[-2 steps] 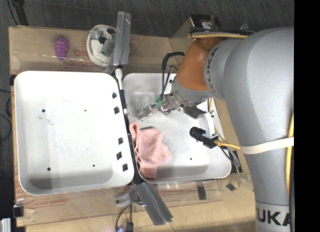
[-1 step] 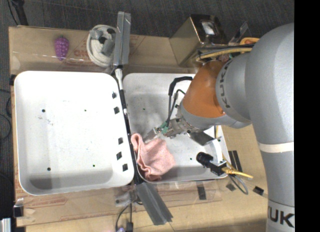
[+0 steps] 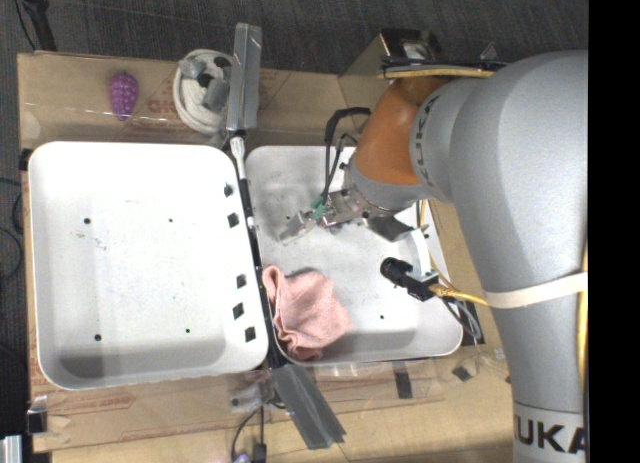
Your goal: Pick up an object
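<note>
A crumpled pink cloth [image 3: 308, 313] lies in the right bin [image 3: 400, 336], against its near left corner by the divider. My gripper [image 3: 296, 225] hangs low over the upper left part of the same bin, above and apart from the cloth. It reaches in from the grey arm with its orange band [image 3: 388, 141] on the right. A small green part shows on the gripper body, and I see no object at its tip.
The left bin [image 3: 60, 166] sits beside the right one, with a grey rail [image 3: 243, 81] between them. Beyond the bins, on the cardboard, a purple object [image 3: 123, 94] and a white roll [image 3: 203, 91] rest.
</note>
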{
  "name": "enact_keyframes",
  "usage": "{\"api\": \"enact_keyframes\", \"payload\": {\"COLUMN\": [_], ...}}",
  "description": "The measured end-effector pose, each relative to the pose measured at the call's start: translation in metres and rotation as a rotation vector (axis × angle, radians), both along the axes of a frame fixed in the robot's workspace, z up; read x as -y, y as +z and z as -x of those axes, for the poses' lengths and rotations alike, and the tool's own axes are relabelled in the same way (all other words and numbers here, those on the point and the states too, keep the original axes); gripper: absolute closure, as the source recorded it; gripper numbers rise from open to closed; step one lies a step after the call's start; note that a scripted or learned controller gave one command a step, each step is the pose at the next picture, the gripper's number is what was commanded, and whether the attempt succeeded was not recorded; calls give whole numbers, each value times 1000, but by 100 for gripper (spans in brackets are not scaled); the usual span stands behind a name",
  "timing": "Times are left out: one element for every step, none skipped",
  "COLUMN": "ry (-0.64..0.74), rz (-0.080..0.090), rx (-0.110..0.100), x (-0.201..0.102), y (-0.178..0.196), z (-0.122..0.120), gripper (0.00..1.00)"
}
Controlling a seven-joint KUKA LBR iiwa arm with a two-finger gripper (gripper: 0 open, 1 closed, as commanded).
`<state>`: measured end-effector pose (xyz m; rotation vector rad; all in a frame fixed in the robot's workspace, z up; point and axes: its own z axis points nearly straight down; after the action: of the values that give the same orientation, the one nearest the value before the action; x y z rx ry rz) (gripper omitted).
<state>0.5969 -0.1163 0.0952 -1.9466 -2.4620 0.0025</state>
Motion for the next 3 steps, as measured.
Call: {"api": "enact_keyframes", "payload": {"ry": [-8, -330, -192], "rz": [-1, 1, -1], "rx": [-1, 0, -2], "x": [-10, 17, 13], "y": [-4, -2, -5], "z": [80, 10, 70], "gripper": [0, 0, 0]}}
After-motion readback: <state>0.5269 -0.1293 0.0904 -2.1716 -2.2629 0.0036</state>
